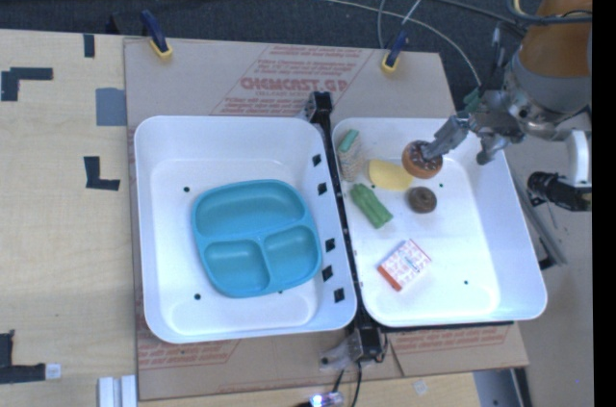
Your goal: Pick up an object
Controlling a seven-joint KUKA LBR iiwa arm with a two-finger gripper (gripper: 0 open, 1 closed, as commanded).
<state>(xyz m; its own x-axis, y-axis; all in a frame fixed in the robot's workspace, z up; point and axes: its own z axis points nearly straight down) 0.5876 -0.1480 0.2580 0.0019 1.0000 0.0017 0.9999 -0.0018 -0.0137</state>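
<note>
Tool (435,145) low over right bin (500,232), tip at orange disc (421,162); cannot tell whether clamped on it. Just beside: yellow piece (387,174), brown ball (422,199), green block (371,205). Nearer front, red-white box (403,265). In left bin (159,232), blue tray (255,237).

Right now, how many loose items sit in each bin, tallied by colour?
Left bin:
blue tray: 1
Right bin:
green block: 1
yellow piece: 1
orange-brown round piece: 1
dark brown round piece: 1
red-and-white box: 1
pale green item: 1
Total: 7
</note>
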